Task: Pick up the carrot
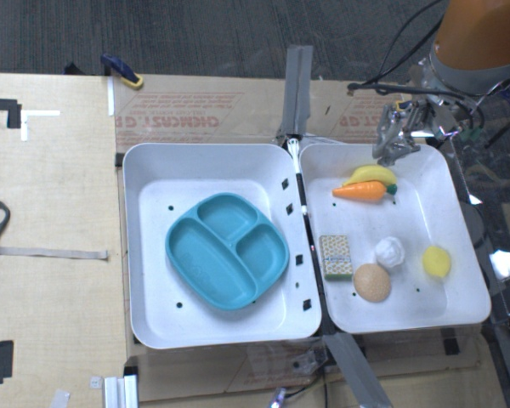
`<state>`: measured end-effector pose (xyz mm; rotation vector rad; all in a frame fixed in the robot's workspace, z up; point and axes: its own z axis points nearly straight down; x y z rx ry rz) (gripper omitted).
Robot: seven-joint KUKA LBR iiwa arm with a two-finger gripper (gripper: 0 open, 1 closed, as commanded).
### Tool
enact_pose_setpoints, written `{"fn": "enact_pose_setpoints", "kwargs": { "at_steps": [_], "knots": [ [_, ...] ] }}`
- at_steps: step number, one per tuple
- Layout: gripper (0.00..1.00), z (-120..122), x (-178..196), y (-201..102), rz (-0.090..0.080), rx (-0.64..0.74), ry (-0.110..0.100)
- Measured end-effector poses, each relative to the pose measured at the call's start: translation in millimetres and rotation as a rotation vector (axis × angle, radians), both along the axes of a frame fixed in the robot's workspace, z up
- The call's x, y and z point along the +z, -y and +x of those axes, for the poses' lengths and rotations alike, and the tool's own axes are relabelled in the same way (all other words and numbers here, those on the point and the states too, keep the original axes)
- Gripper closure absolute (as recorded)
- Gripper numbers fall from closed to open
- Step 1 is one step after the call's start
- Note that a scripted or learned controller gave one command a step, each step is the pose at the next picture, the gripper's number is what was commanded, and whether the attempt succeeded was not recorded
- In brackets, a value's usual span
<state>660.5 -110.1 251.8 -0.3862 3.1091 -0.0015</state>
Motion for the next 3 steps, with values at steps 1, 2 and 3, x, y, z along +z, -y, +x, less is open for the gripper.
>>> {"fn": "enact_pose_setpoints", "kwargs": {
  "at_steps": [1, 2, 3],
  "knots": [
    [1.0, -49.1, -97.9, 8.0, 0.0, 0.051, -0.004],
    [0.0, -49.0, -97.9, 7.9, 0.0, 0.051, -0.004],
    [0.0, -20.8, -158.5, -3.1, 0.001, -0.001, -0.003]
  ]
}}
